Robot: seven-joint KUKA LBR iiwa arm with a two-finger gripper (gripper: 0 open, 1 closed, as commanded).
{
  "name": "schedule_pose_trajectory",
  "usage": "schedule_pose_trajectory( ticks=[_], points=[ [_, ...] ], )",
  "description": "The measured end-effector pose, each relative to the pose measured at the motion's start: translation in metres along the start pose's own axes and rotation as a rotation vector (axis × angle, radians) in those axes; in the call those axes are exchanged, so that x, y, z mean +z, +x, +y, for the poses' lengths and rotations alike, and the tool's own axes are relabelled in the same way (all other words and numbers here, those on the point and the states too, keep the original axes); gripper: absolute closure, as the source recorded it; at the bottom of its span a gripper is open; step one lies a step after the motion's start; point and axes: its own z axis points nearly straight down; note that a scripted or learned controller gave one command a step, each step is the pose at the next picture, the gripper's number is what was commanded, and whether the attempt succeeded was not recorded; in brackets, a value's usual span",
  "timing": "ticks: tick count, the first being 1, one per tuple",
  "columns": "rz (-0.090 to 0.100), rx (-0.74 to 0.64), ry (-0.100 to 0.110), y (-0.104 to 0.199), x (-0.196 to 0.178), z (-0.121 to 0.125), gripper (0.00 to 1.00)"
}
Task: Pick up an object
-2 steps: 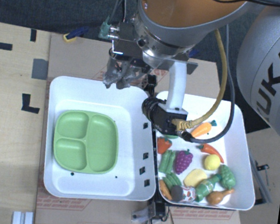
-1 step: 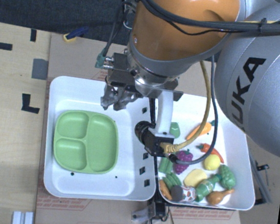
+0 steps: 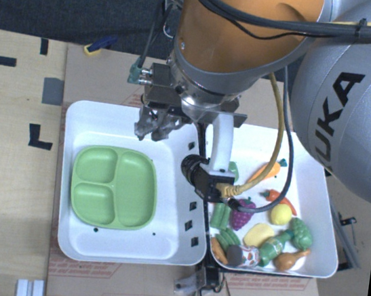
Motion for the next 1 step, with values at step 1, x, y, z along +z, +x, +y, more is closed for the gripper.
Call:
schedule_pose_trajectory(
  ticks=[1],
  points=[
    [-0.005,0.008,0.012,-0.0342,0.1313,-0.0011,1.0]
  ],
)
